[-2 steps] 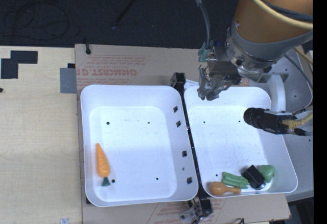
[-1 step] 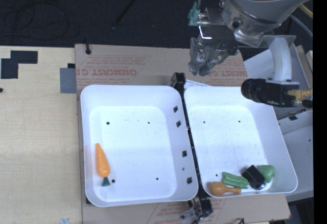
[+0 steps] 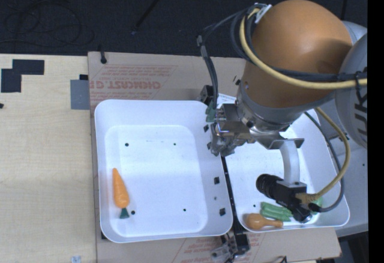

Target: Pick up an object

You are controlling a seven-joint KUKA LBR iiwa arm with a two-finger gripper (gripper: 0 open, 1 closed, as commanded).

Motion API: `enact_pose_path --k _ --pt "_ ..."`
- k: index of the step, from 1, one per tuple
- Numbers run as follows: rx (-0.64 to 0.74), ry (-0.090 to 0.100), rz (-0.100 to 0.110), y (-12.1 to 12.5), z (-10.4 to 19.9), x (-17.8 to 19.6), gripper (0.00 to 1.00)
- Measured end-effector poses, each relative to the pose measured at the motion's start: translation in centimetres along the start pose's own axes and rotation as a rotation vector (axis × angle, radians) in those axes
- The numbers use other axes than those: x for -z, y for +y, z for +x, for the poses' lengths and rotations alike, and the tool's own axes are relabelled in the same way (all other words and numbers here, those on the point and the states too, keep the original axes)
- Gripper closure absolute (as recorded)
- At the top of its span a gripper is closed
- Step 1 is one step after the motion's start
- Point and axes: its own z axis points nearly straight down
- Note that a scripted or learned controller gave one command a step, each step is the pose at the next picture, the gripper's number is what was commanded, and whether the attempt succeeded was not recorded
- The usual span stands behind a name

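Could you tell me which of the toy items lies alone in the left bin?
The orange carrot; the green pods and the yellow-orange pear-shaped toy share the right bin.

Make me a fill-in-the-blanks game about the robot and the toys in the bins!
1. The toy carrot lies in the ____ bin.
2. The carrot's body is the colour ____.
3. The green bean pod lies in the ____ bin.
4. The band on the arm is ____.

Missing words: left; orange; right; orange

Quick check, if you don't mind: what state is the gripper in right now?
Gripper: cannot be told; it sits over the divide between the two white bins.
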Motion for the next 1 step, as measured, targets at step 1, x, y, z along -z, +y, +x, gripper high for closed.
enact_pose_path --k 1 --pt "0.012 0.008 -0.024 -0.25 8.6 6.3 1.0"
